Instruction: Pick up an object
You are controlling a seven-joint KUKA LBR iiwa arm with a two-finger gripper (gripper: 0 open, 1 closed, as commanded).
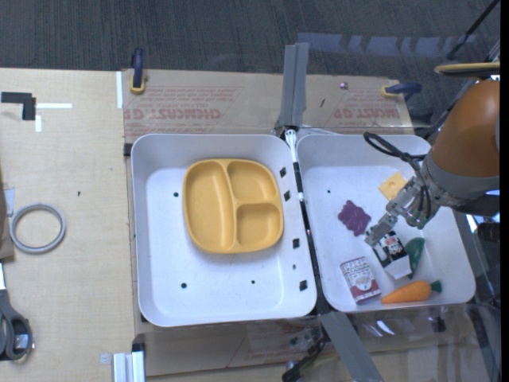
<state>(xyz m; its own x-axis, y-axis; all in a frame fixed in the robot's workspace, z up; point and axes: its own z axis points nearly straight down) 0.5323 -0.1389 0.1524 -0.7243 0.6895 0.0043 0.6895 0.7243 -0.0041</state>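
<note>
A robotics lab: clamped bench [64, 157], two bins [151, 237], tape roll [36, 228].

— The two bins [151, 293], what are they made of?
— Smooth white plastic, faintly glossy. The divided yellow plate [233, 205] looks like matt plastic too.
— And the table [64, 134]?
— Pale wood with a light grain; a brown cardboard sheet [207, 102], printed and dull, lies under the bins.
— The hand [380, 233]?
— Bare grey metal with some shine. The carrot [407, 292] looks smooth, like moulded plastic.
</note>
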